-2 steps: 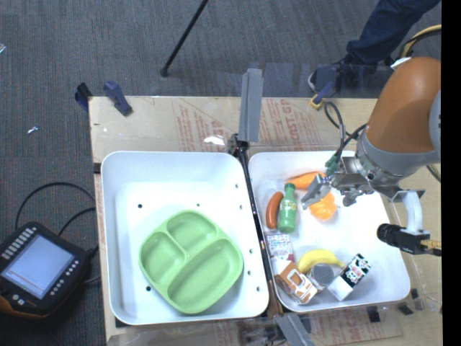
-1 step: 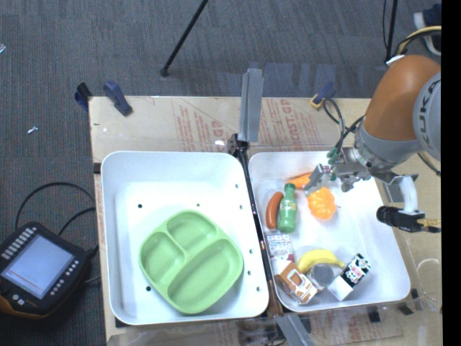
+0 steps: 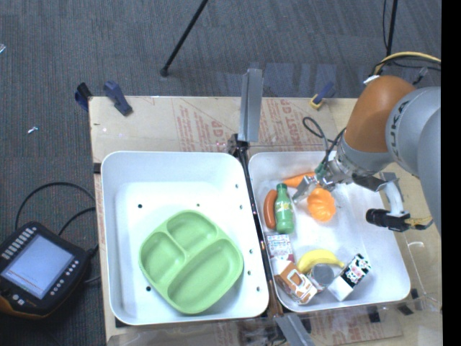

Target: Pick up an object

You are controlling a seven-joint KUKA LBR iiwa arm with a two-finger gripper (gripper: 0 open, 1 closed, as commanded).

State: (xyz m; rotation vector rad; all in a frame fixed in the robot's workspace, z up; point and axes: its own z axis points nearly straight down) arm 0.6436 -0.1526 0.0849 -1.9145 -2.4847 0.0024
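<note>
My gripper [image 3: 314, 184] is low in the right bin [image 3: 392, 254], reaching in from the right under the orange-banded wrist. It looks open, and its fingertips stand between an orange carrot [image 3: 295, 179] and a round orange fruit [image 3: 322, 204]. I see nothing held between them. A green bottle [image 3: 284, 208] lies just left of the gripper, beside an orange sausage [image 3: 269, 209]. Nearer the front lie a banana [image 3: 317, 257], a cow-patterned carton [image 3: 351, 273], a can [image 3: 325, 274], a brown box [image 3: 296, 284] and a small red-and-white packet [image 3: 279, 246].
The left bin [image 3: 126, 175] holds a green divided plate [image 3: 191, 261]. A grey upright post [image 3: 252, 107] stands behind the seam between the bins. A black fitting [image 3: 385, 218] hangs off the arm over the right bin's right side. A teach pendant [image 3: 36, 262] lies on the floor at left.
</note>
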